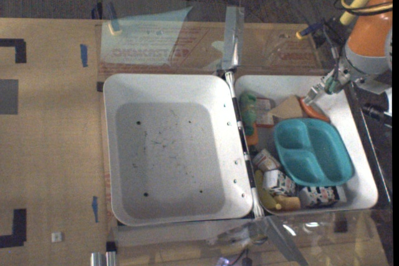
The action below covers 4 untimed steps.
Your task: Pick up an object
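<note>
Teal divided tray [310, 151] – three compartments, tilted – tops clutter in right bin [363, 152]. Gripper [325, 89] above bin's far edge; finger state unclear, nothing visibly held.

Bench [50, 152]: light wood-tone top. Two shallow white bins side by side: left bin [118, 134], right bin [365, 177], rims touching at centre. Clear plastic sheet [149, 34] behind left bin. Blue tape pieces [83, 55] and black corner marks [15, 50] along left side.
</note>
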Motion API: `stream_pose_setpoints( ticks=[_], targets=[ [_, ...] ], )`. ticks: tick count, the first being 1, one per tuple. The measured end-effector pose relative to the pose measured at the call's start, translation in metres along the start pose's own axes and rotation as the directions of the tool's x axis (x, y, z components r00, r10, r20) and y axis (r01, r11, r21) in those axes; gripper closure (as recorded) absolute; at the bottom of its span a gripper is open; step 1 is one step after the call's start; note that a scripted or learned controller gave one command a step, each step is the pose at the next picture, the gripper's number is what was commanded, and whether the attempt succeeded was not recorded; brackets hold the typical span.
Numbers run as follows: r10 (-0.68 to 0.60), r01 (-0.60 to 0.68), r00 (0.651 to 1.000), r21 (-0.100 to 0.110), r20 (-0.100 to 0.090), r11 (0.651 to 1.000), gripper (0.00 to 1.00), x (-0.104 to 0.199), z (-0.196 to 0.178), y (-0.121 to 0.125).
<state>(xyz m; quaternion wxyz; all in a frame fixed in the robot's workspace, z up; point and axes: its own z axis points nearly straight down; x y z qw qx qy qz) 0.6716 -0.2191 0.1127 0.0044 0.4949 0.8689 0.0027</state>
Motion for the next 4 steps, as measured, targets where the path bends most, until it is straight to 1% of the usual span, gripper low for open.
stream_pose_setpoints(
  ticks=[1,2,3,4],
  targets=[
    [0.000,0.000,1.000,0.008,-0.011,1.000,0.00,0.002,0.002,-0.001],
    [0.000,0.000,1.000,0.008,-0.011,1.000,0.00,0.002,0.002,-0.001],
    [0.038,-0.038,0.999,0.004,0.001,0.999,0.00,-0.003,-0.131,-0.004],
    [0.183,-0.182,0.983,0.016,-0.013,0.983,0.00,0.003,0.008,-0.005]
  ],
)
